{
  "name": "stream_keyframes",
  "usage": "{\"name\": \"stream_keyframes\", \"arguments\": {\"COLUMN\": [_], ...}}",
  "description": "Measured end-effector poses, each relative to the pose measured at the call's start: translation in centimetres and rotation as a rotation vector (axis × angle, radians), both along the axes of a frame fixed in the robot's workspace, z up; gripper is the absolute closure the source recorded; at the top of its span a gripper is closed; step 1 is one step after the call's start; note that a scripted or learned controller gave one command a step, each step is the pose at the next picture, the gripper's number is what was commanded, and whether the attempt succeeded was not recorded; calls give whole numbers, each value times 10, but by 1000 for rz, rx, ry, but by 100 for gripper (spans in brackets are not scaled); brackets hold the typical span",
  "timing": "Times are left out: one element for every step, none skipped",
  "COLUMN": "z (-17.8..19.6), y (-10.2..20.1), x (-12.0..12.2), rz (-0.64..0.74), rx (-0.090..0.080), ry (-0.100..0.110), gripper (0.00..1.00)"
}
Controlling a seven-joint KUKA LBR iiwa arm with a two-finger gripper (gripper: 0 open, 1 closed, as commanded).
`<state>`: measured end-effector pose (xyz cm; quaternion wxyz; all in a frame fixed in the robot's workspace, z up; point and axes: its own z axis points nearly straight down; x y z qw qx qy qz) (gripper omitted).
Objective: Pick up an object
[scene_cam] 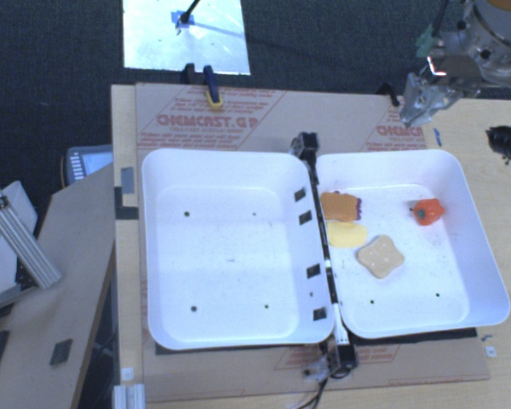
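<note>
Plastic-looking toy food in the right white bin (460,177): small orange-red round piece (427,211) at frame right looks light, stiff and slick, so I'd pinch across its middle. Gripper (419,100) hovers upper right, above the bin's far rim, carrying nothing.

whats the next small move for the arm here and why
Probably bring the hand forward and down over the right bin, toward the orange piece. The hand hangs beyond the bin's far rim, above the bench, and that piece lies nearest it, apart from the other pieces.
</note>
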<state>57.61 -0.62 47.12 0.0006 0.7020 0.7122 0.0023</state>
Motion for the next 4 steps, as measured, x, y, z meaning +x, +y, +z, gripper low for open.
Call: {"name": "stream_keyframes", "arguments": {"z": [-12,1,35,66], "y": [102,232,241,240], "x": [44,67,80,92], "rz": [0,2,-8,-8], "rx": [0,3,0,0], "ry": [1,-1,-2,-2], "gripper": [100,100,100,100]}}
